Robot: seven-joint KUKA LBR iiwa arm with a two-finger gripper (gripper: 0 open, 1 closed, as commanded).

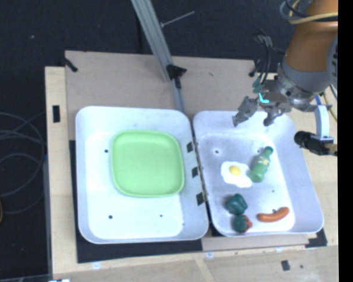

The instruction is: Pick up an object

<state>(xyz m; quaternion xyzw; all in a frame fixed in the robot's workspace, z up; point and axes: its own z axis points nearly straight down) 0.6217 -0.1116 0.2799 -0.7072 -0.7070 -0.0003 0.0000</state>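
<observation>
The right bin [215, 135] holds a green bottle [260, 164], a fried egg [236, 173], a green pepper [236, 203], a small red and green piece [242, 222] and a red sausage [273, 215]. My gripper [257, 114] hangs over the bin's far edge, above and behind the bottle, with its two dark fingers [243, 112] spread apart and nothing between them.
The left bin [91, 157] carries a light green square plate [147, 163]. A grey metal pole [155, 34] slants from the top down to the gap between the bins. Black clips [195, 172] join the bins along the middle.
</observation>
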